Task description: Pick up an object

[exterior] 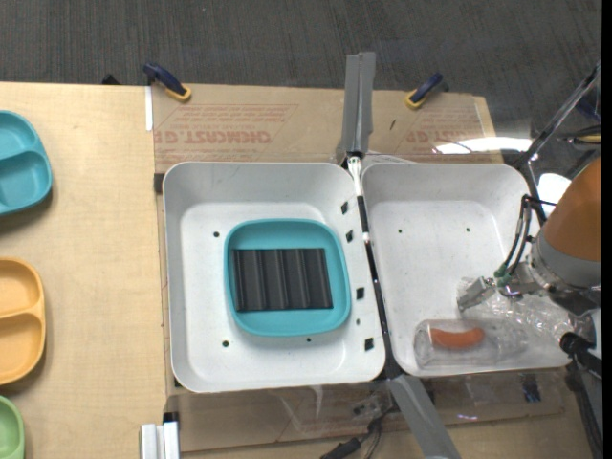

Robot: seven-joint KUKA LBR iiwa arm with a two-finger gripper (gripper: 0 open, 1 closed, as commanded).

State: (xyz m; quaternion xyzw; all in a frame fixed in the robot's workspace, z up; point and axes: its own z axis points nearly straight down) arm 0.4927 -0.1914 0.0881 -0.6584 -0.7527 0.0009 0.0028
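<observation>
Two shallow white bins sit side by side on a tabletop [86, 161] of pale wood, with a teal divided plate [19, 172] and an orange divided plate [17, 318] at its far left edge. Within the left bin [196, 256] lies a teal tray [287, 277] with a dark ribbed insert, its ribs running from the near side to the far side. Between the bins a grey bar [359, 103] stands upright. Low in the right bin [430, 218], near its front wall, a clear plastic bag [497, 338] holds an orange-red sausage-shaped object [457, 337], its long axis lying left to right, almost parallel to that wall. Just above the bag's right part hangs the claw [483, 290] of the grey arm with the orange band; whether it is spread or closed cannot be told from this angle
</observation>
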